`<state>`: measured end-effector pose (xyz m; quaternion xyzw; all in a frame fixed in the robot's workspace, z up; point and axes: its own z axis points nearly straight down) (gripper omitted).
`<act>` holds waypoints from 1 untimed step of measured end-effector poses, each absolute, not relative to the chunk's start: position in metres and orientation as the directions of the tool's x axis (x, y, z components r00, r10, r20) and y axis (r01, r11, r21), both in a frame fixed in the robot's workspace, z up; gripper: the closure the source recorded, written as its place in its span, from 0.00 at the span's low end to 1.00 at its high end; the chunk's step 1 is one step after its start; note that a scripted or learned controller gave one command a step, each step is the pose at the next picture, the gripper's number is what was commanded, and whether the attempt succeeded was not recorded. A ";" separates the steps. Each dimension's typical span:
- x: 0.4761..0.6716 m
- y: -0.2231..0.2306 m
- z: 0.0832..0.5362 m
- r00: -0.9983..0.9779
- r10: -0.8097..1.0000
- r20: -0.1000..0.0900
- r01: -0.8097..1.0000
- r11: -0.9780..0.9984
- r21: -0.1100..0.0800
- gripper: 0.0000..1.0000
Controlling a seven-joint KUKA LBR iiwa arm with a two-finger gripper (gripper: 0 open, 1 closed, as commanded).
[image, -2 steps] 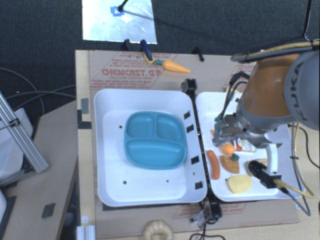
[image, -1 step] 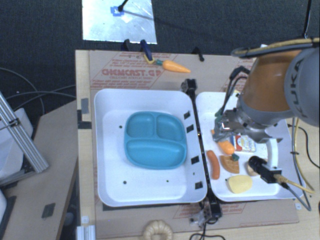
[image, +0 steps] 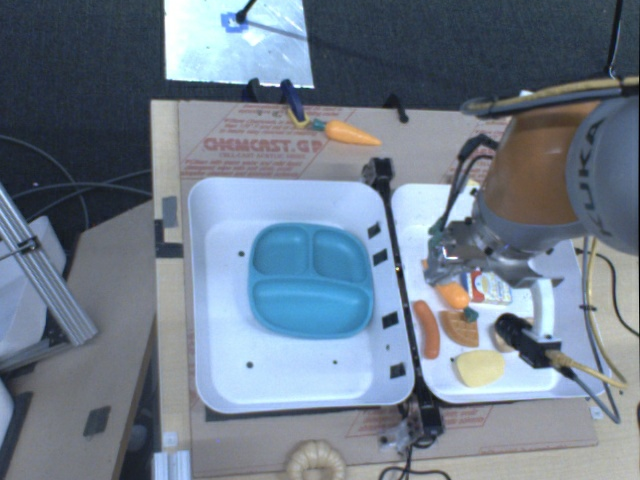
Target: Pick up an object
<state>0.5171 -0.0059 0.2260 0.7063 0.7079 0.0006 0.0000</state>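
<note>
Cardboard covers the bench, and at its near edge sits one pale ring, outside both bins. Moving up into the right bin, I count five loose pieces: one yellow lump nearest, one orange sausage along the left wall, one orange wedge just beside it, one small orange piece behind that, and one red-and-white packet to its right.

And there's the claw, low in that bin, right over the small orange piece! Apart or together? I cannot tell from this angle, and nothing shows gripped. I'd call this the reach, target picked, grasp not yet made. The next move needs a straight drop and a clean close, because the wedge and packet crowd that piece closely.

Across the divider, the left bin carries one blue divided plate. Farthest back, one carrot lies on the cardboard.
</note>
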 end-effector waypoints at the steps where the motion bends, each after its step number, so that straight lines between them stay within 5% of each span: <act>1: 0.511 -0.024 0.228 -0.001 1.000 0.001 1.000 0.001 0.001 1.00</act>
